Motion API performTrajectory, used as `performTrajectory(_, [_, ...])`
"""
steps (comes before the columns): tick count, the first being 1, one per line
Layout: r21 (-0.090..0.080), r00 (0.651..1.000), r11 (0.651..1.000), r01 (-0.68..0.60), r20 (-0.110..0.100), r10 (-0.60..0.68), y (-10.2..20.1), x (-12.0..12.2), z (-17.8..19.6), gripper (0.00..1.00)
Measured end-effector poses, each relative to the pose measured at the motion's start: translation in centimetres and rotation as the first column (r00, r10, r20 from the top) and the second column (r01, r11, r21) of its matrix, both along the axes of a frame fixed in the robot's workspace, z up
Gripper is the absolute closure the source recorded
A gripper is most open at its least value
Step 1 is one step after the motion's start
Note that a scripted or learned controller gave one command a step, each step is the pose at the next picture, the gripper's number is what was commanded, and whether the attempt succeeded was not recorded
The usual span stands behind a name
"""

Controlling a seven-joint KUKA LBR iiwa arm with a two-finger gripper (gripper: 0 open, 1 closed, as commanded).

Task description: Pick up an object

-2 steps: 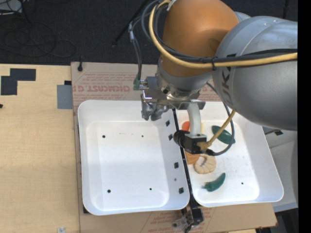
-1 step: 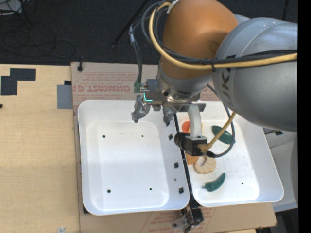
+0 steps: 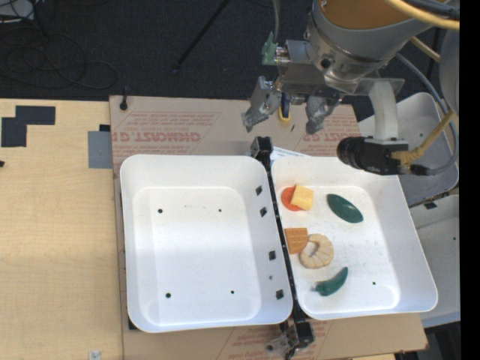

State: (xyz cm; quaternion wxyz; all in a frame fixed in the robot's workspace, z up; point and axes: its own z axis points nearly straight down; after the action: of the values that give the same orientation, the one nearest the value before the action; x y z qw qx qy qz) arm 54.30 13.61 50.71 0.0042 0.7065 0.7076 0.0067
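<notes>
My gripper [image 3: 287,116] hangs above the far edge of the bins, over the cardboard behind the divider, with its two fingers spread open and nothing between them. The right bin [image 3: 390,276] holds several small items: a yellow cube [image 3: 303,197] lying on a red disc [image 3: 289,198], a dark green oval piece [image 3: 345,208], an orange waffle-like square [image 3: 295,239], a beige shell-shaped piece [image 3: 317,251] and a green pepper-like piece [image 3: 331,283]. All lie well below and in front of the gripper.
The left bin [image 3: 142,201] stands beside the right one, split from it by a black clipped divider [image 3: 271,223]. A black cylindrical part [image 3: 369,155] on the arm overhangs the right bin's far edge. Cardboard [image 3: 180,126] lies under both bins.
</notes>
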Motion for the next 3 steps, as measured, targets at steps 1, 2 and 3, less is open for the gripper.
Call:
performTrajectory(1, [-0.007,1.0,1.0,-0.011,-0.022,0.011,0.4,-0.1,-0.1,1.0])
performTrajectory(2, [-0.003,1.0,1.0,-0.001,-0.016,0.001,1.8,-3.7,3.2,1.0])
performTrajectory(3, [-0.009,0.999,1.0,-0.007,-0.032,0.007,10.2,-5.2,-9.5,1.0])
